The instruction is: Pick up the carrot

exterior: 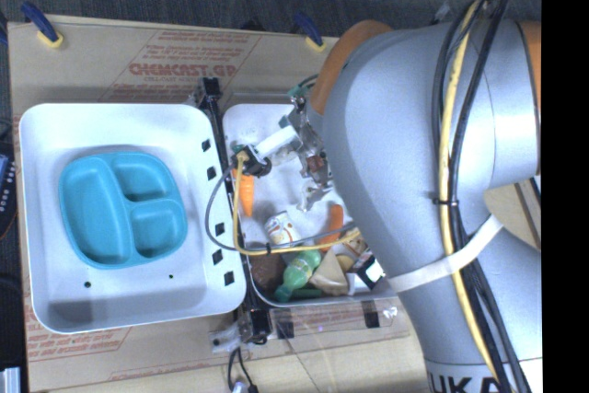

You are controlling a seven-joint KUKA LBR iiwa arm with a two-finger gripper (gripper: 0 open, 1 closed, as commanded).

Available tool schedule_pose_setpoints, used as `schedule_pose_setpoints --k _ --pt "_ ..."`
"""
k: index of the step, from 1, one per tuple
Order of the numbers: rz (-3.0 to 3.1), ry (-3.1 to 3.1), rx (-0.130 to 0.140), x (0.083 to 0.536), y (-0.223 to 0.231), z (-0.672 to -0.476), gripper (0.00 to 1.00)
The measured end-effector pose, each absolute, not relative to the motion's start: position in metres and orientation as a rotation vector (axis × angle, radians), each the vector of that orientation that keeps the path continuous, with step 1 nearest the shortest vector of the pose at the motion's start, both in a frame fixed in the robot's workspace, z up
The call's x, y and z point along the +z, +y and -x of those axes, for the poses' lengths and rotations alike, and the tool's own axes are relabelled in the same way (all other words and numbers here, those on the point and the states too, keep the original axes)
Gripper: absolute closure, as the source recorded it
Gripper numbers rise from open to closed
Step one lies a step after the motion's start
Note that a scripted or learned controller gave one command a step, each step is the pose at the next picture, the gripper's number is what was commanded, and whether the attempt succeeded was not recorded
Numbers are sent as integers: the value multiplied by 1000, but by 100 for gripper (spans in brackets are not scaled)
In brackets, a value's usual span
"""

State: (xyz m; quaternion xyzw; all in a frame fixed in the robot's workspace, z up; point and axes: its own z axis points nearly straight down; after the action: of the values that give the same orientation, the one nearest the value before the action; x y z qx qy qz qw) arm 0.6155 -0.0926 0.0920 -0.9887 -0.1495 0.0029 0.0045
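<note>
One carrot [245, 194], one blue tray [122, 206], two bins [37, 225]

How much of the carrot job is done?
Done: the arm has reached over the right bin, gripper low among the toys. In hand: nothing visibly; the carrot lies by the bin's left wall, apart from the gripper. Left: grabbing and lifting it.

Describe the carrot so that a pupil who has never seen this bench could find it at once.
Find the right-hand shallow white bin, crowded with small items. Along its left wall, beside a yellow cable, lies the small orange tapered carrot, pointing lengthwise. It is brighter and slimmer than the green bottle-like item below it.
</note>
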Motion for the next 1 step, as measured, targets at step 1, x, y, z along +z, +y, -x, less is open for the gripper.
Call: schedule_pose_setpoints --k 1 --pt "3087 -487 22 102 -90 -615 100"
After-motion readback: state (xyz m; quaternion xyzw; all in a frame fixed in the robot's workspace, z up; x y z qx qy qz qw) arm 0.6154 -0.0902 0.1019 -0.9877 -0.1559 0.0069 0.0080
